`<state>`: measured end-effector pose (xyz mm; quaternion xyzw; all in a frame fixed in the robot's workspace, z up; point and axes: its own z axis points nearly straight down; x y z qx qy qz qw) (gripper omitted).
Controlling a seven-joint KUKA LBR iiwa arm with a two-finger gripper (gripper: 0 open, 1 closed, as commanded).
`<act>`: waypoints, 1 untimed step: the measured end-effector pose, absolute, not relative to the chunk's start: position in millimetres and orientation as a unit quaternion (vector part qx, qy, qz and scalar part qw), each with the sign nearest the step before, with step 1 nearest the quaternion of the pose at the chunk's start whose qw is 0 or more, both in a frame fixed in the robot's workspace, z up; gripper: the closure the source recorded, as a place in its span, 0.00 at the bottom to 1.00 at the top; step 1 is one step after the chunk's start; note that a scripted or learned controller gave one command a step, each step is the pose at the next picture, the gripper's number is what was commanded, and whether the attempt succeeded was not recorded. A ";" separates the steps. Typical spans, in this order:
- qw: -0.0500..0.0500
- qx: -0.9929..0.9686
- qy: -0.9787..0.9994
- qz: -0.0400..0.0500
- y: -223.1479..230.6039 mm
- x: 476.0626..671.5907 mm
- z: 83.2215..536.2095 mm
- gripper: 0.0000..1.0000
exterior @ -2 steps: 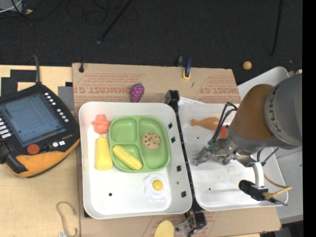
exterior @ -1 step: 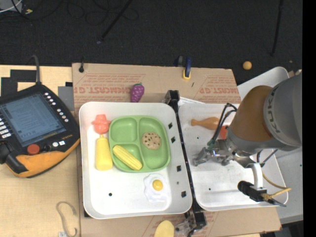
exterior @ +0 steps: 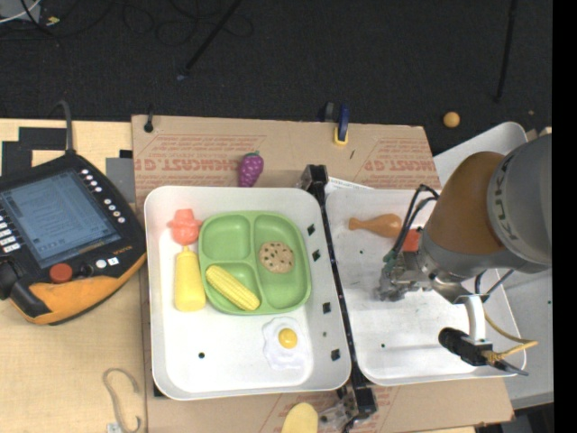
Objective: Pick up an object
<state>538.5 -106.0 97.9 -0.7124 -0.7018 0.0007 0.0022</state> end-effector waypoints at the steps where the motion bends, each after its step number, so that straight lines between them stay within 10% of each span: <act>1: -0.001 -0.707 -0.707 -0.001 -104.1 546.7 156.4 1.00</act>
